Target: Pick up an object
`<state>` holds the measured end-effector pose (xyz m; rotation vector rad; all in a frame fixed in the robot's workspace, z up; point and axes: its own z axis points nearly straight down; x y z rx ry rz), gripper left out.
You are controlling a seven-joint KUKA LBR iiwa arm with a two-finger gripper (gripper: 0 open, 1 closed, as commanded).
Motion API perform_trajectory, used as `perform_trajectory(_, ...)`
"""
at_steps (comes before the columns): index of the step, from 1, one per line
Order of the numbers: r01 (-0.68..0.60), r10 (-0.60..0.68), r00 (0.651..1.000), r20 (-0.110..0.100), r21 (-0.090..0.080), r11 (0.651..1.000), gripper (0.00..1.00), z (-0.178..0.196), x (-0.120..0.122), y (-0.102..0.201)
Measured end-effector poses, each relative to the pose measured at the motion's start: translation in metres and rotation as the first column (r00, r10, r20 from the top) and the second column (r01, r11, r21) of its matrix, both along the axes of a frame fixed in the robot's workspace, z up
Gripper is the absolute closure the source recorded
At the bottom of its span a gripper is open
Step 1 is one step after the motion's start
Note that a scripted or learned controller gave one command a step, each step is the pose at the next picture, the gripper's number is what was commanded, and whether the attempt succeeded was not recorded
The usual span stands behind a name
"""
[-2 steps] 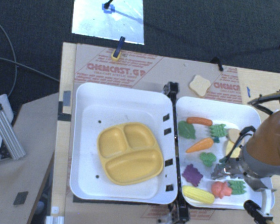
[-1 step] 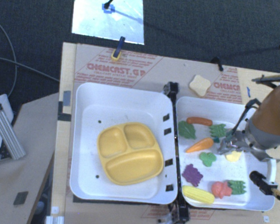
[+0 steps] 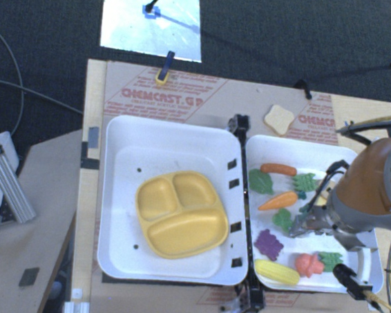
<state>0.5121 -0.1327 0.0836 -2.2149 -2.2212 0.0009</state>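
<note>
since the gripper [image 3: 297, 229] hangs low in the right bin [image 3: 320, 158] with its tips against a small green piece [image 3: 284, 219], that piece looks like the nearest candidate, though i cannot tell whether the jaws are apart or together, or whether anything sits between them. just beyond the jaws, toward the bin's far wall, lies the orange carrot [image 3: 278, 201], touching or nearly touching the green piece; further that way are a dark green leafy toy [image 3: 260, 181] and a red sausage [image 3: 278, 169]. nearer than the jaws, toward the front rim, sit the purple piece [image 3: 268, 244], the yellow corn [image 3: 276, 271] and a pink toy [image 3: 308, 263]. to do this well, i'd centre the jaws over one item only, keep clear of the carrot beside it, close squarely, then lift straight up. the yellow tray [image 3: 180, 212] in the left bin [image 3: 127, 145] lies well apart from the jaws.
</note>
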Motion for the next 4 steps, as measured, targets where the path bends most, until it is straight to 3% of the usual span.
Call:
perform_trajectory(1, -0.004, 0.004, 1.000, 0.002, 0.000, 1.000, 1.00, 0.000, -0.026, 0.048)
perform_trajectory(2, -0.003, 0.003, 1.000, 0.018, -0.007, 1.000, 1.00, 0.091, 0.038, 0.030)
perform_trajectory(3, 0.004, -0.004, 1.000, 0.003, -0.002, 1.000, 1.00, -0.002, -0.016, 0.034)
perform_trajectory(4, -0.015, 0.014, 1.000, 0.021, 0.001, 1.000, 1.00, 0.108, 0.056, 0.141)
